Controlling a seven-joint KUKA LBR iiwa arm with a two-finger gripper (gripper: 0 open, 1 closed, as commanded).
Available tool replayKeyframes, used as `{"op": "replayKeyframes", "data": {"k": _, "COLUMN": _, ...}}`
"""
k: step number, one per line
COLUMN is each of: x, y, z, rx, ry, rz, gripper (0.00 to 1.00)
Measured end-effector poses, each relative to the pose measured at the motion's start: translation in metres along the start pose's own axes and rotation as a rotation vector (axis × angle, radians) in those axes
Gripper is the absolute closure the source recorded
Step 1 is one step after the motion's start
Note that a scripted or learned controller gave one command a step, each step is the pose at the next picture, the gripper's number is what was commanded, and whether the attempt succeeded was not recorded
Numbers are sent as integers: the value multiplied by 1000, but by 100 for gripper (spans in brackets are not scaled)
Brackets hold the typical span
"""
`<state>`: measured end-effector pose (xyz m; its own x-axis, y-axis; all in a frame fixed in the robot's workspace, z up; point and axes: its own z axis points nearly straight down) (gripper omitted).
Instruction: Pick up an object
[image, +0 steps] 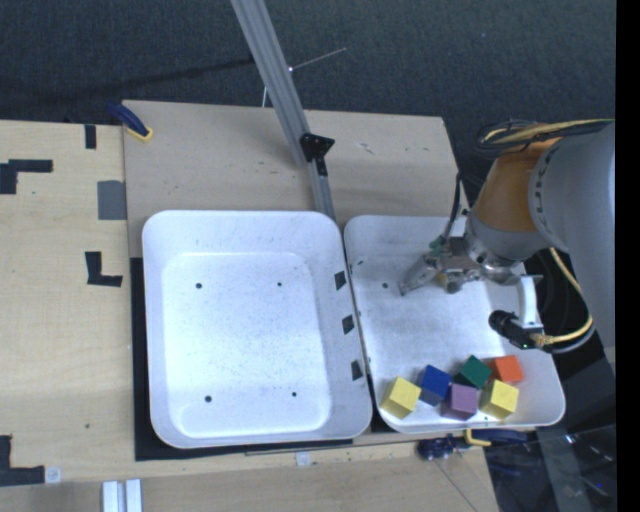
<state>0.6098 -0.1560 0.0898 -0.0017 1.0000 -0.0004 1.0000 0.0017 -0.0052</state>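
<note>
Several small blocks lie clustered in the near corner of the right bin (400, 330): a yellow block (402, 397), a blue block (435, 383), a purple block (463, 400), a green block (474, 372), an orange block (508, 369) and a second yellow block (501, 398). My gripper (425, 272) hangs over the upper middle of the right bin, well away from the blocks, with nothing visibly held. The grey arm with its orange band (505, 195) comes in from the right.
The left bin (160, 300) sits beside the right one, sharing a raised middle rim (345, 300). A slanted metal pole (285, 90) crosses the bench behind the bins. A black cable and connector (520, 325) hang by the right bin's edge.
</note>
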Motion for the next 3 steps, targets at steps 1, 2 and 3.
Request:
{"op": "replayKeyframes", "data": {"k": 1, "x": 1, "y": 1, "z": -12, "rx": -2, "ry": 1, "rz": -1, "gripper": 100}}
{"op": "replayKeyframes", "data": {"k": 2, "x": -3, "y": 2, "z": -54, "rx": -8, "ry": 0, "rz": 1, "gripper": 100}}
{"op": "replayKeyframes", "data": {"k": 3, "x": -5, "y": 12, "z": -109, "rx": -10, "ry": -1, "rz": 0, "gripper": 100}}
